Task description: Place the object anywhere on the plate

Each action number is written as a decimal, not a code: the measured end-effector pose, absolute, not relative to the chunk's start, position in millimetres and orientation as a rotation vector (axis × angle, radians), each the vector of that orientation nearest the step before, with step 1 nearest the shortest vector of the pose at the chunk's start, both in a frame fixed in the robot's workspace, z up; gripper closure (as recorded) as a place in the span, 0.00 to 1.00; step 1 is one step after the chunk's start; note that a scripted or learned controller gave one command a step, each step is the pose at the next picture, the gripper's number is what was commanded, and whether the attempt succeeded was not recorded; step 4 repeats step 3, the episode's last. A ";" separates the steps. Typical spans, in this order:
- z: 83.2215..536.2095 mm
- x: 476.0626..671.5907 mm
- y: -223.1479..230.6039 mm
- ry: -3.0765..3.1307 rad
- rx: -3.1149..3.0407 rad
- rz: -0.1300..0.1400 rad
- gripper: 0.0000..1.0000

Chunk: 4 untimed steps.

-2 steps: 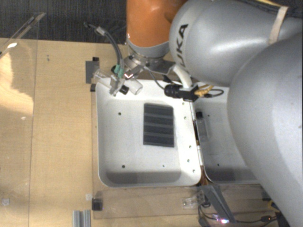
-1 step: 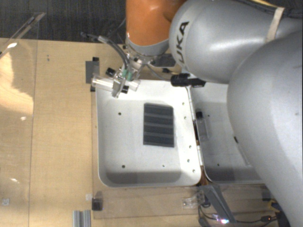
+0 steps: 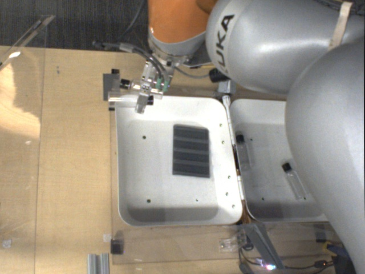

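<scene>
A dark grey ribbed rectangular plate lies flat in the middle of the left white bin. My gripper hangs over the bin's far left corner, up and to the left of the plate and well apart from it. The wrist with its orange band is above it. I see nothing held under the gripper, and no loose object is clear to me in the left bin.
The right white bin is largely covered by the grey arm; two small dark-tipped pieces lie in it. A wooden bench spreads to the left. Small brackets sit near the front edge.
</scene>
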<state>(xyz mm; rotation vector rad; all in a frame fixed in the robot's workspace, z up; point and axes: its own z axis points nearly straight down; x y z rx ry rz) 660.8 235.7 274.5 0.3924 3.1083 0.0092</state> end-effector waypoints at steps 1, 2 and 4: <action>276.5 661.6 235.8 3.123 -0.235 0.008 1.00; 310.2 669.6 235.9 3.107 -0.384 0.007 1.00; 269.3 669.5 236.1 2.933 -1.099 0.006 1.00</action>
